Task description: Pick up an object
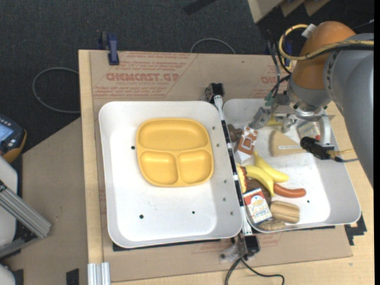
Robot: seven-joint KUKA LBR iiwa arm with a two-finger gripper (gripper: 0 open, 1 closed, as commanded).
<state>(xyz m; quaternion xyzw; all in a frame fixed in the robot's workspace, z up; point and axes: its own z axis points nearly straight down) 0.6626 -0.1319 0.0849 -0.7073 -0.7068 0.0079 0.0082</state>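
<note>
The fingers point(295, 119) are hovering spread over the right bin point(338, 189), gripping nothing (wedge point(287, 142) just below them), so descending squarely should be helping.

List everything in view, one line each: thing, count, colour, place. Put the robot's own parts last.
Bins: two, white, side by side on the bench.
Divided plate: one, yellow, three compartments, in the left bin.
Banana: one, yellow, middle of the right bin.
Hot dog sausage: one, red, right of the banana.
Bread roll: one, tan, near edge of the right bin.
Small carton: one, red and white, left of the bread roll.
Wedge: one, beige, far part of the right bin.
Small packet: one, brown and white, by the right bin's left wall.
Clamp: one, blue, far left edge of the board.
Arm: one, grey with orange band, over the right bin.
Claw: one, metallic, above the wedge.
</note>
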